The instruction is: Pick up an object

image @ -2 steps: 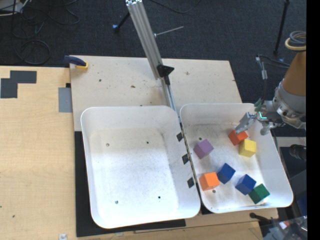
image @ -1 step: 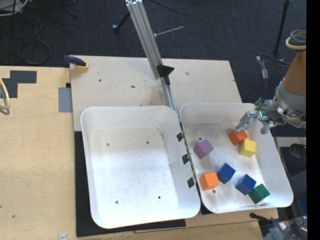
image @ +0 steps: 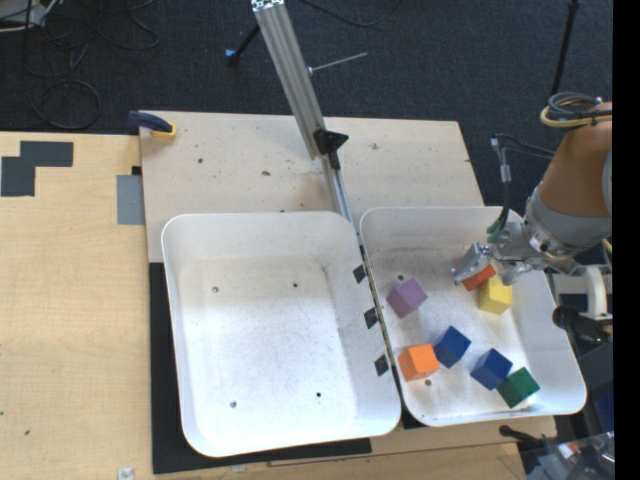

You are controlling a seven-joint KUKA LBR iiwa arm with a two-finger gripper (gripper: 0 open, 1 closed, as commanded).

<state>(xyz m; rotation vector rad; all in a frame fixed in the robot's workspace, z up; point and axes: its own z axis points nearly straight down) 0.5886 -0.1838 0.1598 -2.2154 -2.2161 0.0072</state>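
Observation:
In the right bin (image: pixel 440 230) lie several small blocks: a purple cube (image: pixel 406 296), an orange cube (image: pixel 419 361), two blue cubes (image: pixel 452 346) (image: pixel 491 367), a green cube (image: pixel 519 386) and a yellow cube (image: pixel 495 296). A red block (image: pixel 477 277) lies just left of the yellow one. My gripper (image: pixel 482 264) hangs low over the bin's right half, right at the red block and partly covering it. Whether the block is gripped I cannot tell.
The left bin (image: pixel 190 243) stands beside the right one, with a row of black clips (image: pixel 368 316) on the shared rim. A slanted aluminium bar (image: pixel 293 73) rises behind the bins. A blue-and-yellow clamp (image: pixel 153 124) lies at the bench's far left corner.

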